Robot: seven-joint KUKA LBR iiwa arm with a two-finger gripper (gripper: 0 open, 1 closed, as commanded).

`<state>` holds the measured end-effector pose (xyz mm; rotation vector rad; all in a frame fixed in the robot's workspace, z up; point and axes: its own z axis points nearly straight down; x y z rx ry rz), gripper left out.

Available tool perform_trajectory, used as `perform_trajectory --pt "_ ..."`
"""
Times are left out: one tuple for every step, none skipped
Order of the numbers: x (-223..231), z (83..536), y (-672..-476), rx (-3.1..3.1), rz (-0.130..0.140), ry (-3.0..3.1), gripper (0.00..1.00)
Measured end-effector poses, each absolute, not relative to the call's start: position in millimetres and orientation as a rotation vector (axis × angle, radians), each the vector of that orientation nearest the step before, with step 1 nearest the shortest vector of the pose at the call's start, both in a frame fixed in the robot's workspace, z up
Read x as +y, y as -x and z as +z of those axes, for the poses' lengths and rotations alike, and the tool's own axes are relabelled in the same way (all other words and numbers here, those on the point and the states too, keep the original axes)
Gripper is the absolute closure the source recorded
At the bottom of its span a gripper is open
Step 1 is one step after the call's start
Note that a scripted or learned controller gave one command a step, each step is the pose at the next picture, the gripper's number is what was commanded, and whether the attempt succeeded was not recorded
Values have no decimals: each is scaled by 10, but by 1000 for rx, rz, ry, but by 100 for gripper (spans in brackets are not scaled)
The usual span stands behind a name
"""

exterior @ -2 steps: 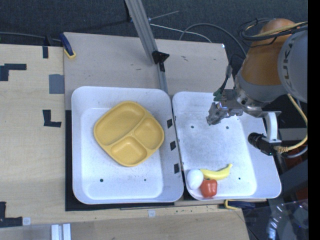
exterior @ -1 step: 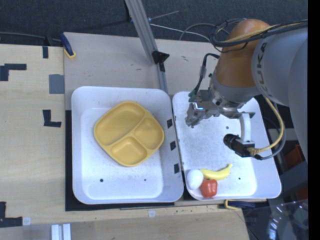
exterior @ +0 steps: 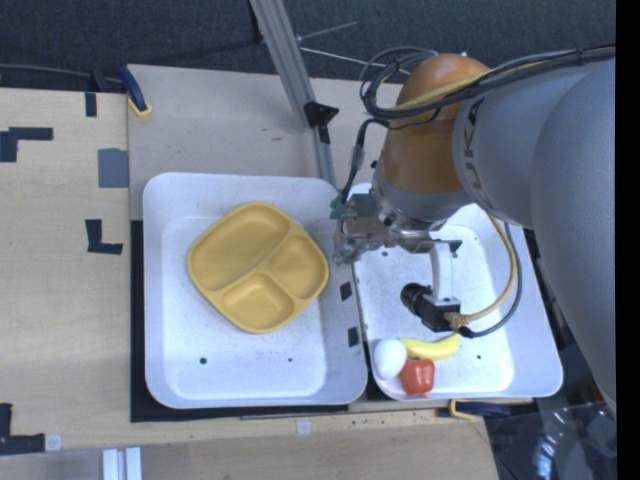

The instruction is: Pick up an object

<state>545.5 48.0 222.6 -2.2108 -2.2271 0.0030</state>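
Note:
A yellow divided plate lies in the left white bin. At the front left corner of the right white bin sit a white egg-shaped object, a yellow banana and a red pepper-like object, all close together. The arm's wrist hangs over the right bin's rear left part, and my gripper is near the divider between the bins, above the bin floor. The wrist hides the fingers. Nothing is seen held.
A slanted grey metal pole rises behind the bins. The wooden bench with black tape marks extends to the left. The arm's bulk covers the right bin's rear and right side.

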Motion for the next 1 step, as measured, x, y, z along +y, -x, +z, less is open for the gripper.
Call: perform_trajectory --pt "957 2345 -5433 -2228 0 2212 100"
